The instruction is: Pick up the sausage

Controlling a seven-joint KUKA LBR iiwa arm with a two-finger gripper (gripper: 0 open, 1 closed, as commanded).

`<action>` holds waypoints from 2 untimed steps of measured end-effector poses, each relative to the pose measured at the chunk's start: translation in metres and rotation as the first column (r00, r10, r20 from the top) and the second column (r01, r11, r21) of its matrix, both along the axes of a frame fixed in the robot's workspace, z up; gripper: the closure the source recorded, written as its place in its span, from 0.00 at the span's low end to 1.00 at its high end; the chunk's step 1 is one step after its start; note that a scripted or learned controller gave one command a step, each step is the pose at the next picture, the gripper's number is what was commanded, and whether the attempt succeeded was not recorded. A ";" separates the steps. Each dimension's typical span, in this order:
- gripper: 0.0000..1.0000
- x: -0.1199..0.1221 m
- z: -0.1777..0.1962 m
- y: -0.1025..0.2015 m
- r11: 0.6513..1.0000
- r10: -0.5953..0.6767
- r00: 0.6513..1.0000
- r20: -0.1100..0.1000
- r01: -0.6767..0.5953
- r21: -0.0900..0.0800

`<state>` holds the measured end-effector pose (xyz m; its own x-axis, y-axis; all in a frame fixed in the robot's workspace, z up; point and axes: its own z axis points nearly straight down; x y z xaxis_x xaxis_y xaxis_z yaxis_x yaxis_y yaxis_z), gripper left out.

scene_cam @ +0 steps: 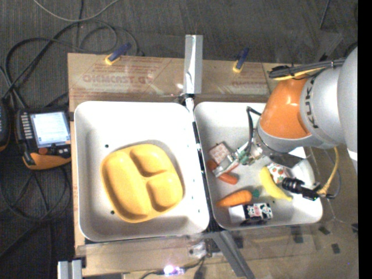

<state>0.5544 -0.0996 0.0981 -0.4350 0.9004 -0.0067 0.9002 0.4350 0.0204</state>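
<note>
1. The arm (290, 112) leans in from the right over the right bin (204, 156).
2. The hand (229, 166) sits low, clamped on the sausage (226, 176), near the bin's left wall.

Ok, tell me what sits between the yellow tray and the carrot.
In the camera view, the bins' adjoining walls separate the yellow tray from the carrot; otherwise bare white bin floor.

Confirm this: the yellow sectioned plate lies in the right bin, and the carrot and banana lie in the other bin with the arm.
Wrong on one count: the camera view shows the yellow sectioned plate in the left bin. The carrot and banana lie in the right bin, where the arm reaches.
</note>
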 end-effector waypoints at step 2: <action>0.00 0.001 0.009 0.000 1.000 -0.001 1.000 0.003 0.001 -0.002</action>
<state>0.5550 -0.0999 0.1067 -0.4340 0.9009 -0.0096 0.9006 0.4341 0.0224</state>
